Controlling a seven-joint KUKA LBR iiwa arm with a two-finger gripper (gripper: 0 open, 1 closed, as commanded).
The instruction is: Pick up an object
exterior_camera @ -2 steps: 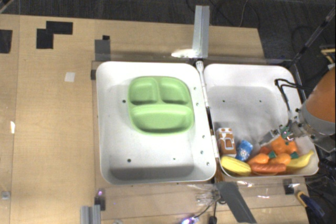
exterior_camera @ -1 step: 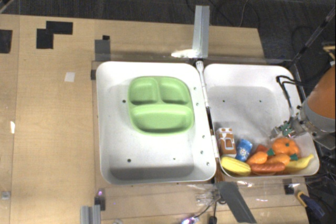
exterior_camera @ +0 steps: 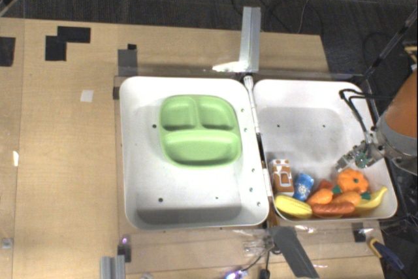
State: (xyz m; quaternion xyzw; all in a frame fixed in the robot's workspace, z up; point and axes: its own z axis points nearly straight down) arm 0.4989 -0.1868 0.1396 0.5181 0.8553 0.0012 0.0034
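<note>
Fixed overhead camera, slanted down on both bins.

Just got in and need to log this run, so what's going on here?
A grey arm reaches in from the right, its claw low over the right bin, just above a heap of toy food in the near corner. Nothing shows between its fingers. The left bin holds a green divided plate.
</note>
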